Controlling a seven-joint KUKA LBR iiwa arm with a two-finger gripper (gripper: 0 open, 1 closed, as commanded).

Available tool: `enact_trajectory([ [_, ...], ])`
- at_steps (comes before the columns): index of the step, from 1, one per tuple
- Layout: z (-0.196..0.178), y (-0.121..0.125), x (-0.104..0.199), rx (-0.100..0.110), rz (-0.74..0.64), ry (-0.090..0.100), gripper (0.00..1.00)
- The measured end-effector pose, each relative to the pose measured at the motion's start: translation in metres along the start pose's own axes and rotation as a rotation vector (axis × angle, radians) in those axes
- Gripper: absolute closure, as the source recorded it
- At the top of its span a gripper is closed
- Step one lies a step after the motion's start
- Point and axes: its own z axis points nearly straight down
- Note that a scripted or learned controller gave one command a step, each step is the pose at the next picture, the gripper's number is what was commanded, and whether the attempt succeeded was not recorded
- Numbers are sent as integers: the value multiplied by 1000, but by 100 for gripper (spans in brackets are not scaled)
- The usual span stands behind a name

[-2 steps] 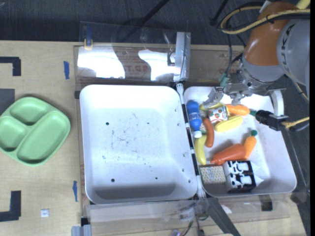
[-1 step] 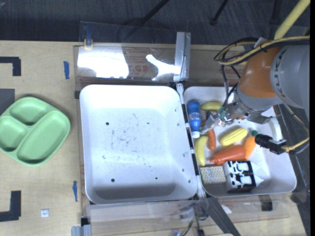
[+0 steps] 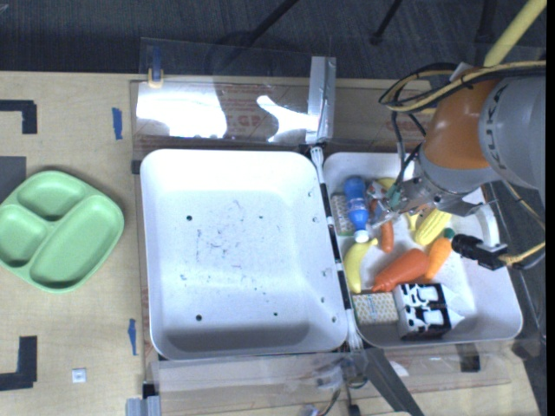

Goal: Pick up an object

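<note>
Reaching into the right bin, the pincer is hovering over the toy corn; its opening cannot be told. Next: descending and closing.

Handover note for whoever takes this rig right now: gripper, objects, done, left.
Gripper: low over the right bin, at the upper part of the pile; grasp cannot be confirmed.
Objects: all in the right bin, packed at its left side: blue bottle, banana, carrot, corn, black-and-white block.
Left bin holds none of them.
Done: arm positioned over the pile.
Left: grasp and lift one object.
</note>
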Motion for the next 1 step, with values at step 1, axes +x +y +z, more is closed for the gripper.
enact_trajectory([
  [1,-73,45,48,2,10,2,100],
])
